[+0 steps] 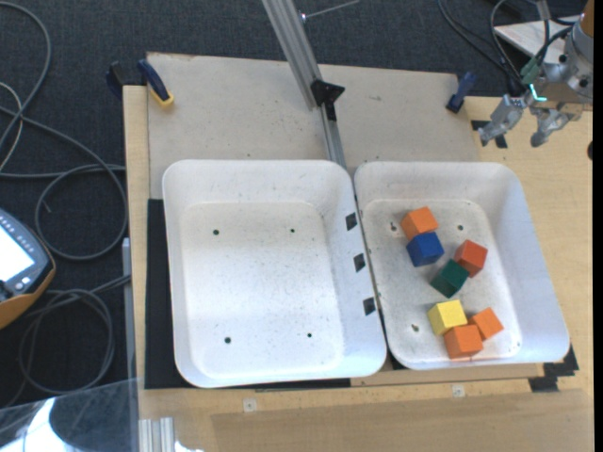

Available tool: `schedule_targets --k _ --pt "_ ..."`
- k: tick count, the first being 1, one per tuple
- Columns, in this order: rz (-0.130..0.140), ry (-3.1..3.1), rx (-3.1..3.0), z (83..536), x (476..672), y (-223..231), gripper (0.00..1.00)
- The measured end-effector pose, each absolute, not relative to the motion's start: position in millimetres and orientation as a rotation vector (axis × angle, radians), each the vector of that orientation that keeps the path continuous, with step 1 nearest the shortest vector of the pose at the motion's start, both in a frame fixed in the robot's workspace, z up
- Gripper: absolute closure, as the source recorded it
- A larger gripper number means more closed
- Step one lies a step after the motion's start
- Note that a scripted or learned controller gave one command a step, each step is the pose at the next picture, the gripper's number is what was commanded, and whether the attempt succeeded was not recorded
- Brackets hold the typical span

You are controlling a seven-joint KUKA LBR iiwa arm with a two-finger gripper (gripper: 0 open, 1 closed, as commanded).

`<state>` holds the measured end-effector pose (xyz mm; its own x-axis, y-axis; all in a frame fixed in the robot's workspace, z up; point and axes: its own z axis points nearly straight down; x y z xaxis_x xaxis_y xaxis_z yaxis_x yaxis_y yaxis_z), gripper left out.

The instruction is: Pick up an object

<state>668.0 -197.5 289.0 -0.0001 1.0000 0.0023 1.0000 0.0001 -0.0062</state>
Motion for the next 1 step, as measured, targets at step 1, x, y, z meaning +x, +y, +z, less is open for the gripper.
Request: schedule_targets --k 1 --pt "0.002 -2.222 -2.219 292.5 668.7 -197.3 0.0"
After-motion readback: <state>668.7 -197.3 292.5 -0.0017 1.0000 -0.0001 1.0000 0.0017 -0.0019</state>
